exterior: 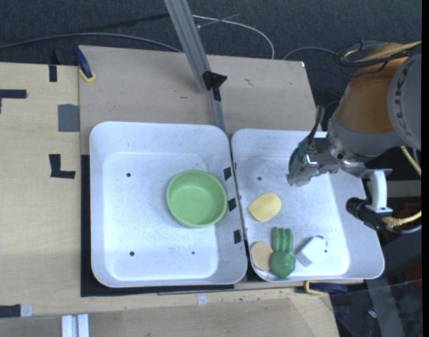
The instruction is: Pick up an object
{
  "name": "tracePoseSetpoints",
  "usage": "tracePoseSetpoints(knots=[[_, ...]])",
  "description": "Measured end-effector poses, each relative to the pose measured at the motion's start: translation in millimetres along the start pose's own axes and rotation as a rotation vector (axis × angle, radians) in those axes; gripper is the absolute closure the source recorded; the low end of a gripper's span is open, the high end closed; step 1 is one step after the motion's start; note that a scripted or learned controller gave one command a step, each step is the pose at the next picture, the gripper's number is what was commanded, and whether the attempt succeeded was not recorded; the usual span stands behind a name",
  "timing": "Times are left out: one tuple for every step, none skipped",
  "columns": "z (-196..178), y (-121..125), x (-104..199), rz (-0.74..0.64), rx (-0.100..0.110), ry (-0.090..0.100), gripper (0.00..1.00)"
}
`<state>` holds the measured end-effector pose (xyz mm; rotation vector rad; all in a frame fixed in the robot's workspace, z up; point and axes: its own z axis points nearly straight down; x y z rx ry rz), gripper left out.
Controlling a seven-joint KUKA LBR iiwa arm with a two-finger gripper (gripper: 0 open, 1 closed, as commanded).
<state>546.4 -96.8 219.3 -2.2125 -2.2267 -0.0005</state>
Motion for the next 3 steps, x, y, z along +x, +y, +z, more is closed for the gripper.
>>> tracePoseSetpoints(knots=[[-10,2,60,-0.002,0.000,0.000,1.00],[1,3,113,0.000,0.002,-0.001,1.00],[-13,9,166,-0.001,0.000,0.000,1.00]])
